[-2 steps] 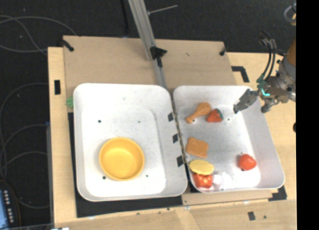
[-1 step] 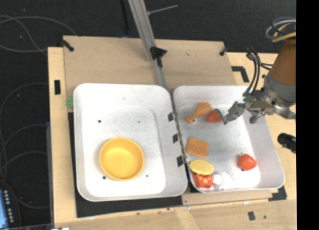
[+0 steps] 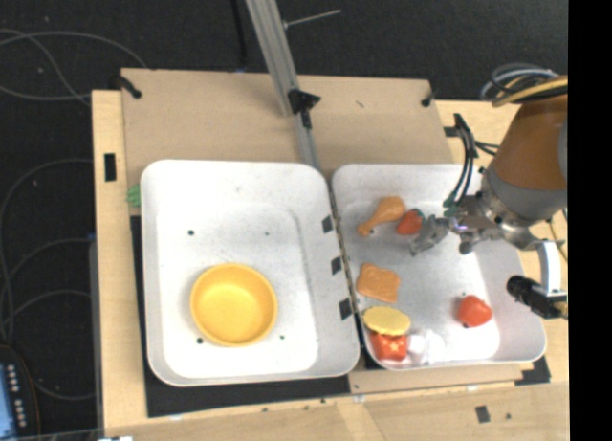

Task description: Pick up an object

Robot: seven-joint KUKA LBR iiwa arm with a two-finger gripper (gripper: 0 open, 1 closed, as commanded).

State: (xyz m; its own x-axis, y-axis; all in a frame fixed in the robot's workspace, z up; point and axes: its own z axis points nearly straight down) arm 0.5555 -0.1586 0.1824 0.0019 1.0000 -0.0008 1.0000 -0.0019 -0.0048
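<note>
The right bin (image 3: 507, 334) holds several toy foods. A tan drumstick (image 3: 382, 214) lies at its upper left, with a small red piece (image 3: 409, 223) touching its right end. An orange toast slice (image 3: 378, 283) sits below them. At the bin's front edge lies a yellow-topped red item (image 3: 387, 329), and a red fruit (image 3: 473, 311) rests towards the right. My gripper (image 3: 432, 235) hangs low over the bin, just right of the small red piece. Nothing shows as held.
A yellow bowl (image 3: 233, 303) sits in the front part of the left bin (image 3: 229, 200). A grey metal pole (image 3: 273, 37) slants up from between the bins. The arm's orange-banded wrist (image 3: 535, 157) covers the right bin's far right corner.
</note>
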